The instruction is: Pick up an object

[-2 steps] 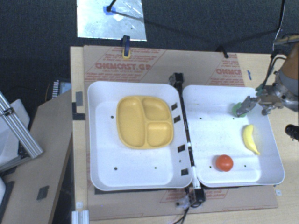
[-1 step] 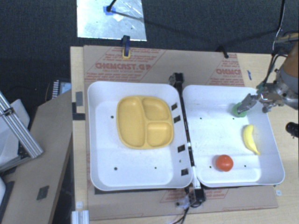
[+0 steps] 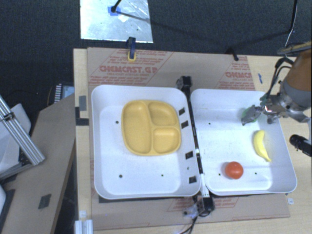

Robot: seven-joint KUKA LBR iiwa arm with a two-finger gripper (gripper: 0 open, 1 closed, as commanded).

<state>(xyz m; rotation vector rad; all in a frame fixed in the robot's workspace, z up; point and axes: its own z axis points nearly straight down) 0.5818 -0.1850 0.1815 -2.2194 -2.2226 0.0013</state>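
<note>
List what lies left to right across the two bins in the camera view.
Yellow plate → tomato → banana. The gripper hangs above the right bin, over a span between tomato and banana, so I leave it unplaced.

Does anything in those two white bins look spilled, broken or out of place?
Nothing stands out. The yellow divided plate lies flat in the left bin. In the right bin the banana and the tomato lie apart and look whole, with no spill. The gripper is over that bin's far side, above the banana.
</note>
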